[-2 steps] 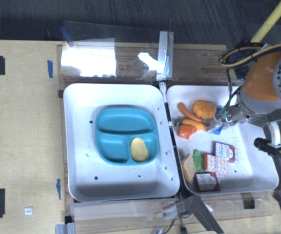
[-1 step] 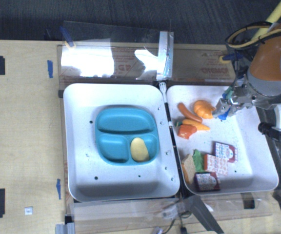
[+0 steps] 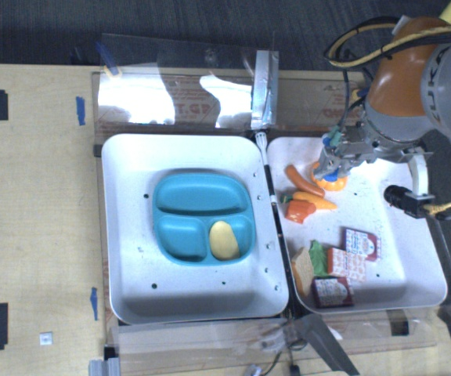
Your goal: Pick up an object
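Two white bins sit side by side below us. Our gripper [image 3: 333, 165] hangs low over the far part of the right bin [image 3: 421, 249], and we cannot tell how its tips are set. Just under them lies a small orange-and-blue object [image 3: 334, 182]; a carrot-like piece [image 3: 304, 180] is beside it. Well apart, a yellow lump [image 3: 224, 240] rests in the blue tray [image 3: 186, 210] in the left bin [image 3: 124, 210].

Blue divided tray [image 3: 202, 214] in left bin [image 3: 124, 210], yellow potato-like item [image 3: 224, 240] in its compartment
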Controlling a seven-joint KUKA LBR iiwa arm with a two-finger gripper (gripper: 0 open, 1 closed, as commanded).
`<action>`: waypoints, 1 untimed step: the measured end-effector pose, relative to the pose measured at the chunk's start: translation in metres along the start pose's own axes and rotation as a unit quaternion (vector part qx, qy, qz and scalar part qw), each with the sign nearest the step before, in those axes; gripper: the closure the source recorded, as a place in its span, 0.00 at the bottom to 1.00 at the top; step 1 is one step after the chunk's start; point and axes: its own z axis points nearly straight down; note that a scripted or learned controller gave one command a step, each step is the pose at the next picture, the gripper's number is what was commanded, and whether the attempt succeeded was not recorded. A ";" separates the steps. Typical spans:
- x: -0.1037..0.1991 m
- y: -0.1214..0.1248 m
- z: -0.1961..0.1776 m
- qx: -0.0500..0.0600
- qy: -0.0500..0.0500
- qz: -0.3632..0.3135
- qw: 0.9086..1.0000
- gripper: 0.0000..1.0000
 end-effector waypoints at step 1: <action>0.029 0.036 -0.008 0.023 0.001 0.012 1.000 1.00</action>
